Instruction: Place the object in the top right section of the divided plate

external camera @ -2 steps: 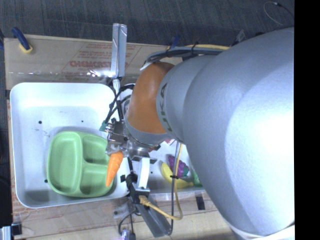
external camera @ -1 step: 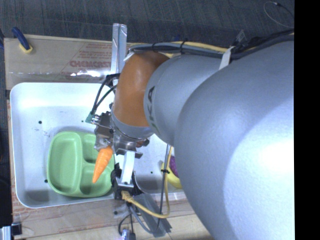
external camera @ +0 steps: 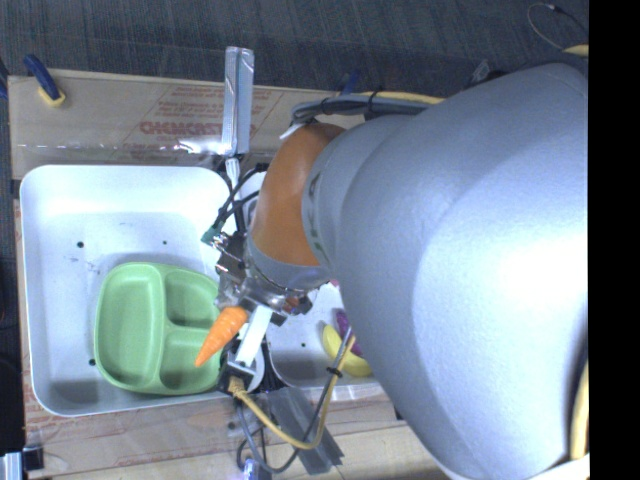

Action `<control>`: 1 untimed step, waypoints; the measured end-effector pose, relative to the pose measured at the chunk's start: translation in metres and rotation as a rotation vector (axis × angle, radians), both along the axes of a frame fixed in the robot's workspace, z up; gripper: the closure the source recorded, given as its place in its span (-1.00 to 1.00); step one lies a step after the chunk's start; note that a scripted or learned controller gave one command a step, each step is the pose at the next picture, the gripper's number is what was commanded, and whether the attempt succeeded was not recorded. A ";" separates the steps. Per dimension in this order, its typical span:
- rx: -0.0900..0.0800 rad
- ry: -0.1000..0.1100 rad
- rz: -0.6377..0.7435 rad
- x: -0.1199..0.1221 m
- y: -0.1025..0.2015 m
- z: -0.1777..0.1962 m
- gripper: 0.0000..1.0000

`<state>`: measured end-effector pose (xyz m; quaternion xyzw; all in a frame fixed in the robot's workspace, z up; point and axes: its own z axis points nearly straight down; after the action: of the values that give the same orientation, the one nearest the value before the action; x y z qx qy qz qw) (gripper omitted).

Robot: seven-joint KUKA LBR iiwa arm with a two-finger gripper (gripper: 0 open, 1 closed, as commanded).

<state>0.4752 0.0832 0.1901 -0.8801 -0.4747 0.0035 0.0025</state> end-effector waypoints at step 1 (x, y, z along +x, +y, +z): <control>0.001 0.000 0.039 0.000 -0.049 0.000 1.00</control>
<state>0.4756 0.0344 0.1901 -0.8708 -0.4916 0.0030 0.0029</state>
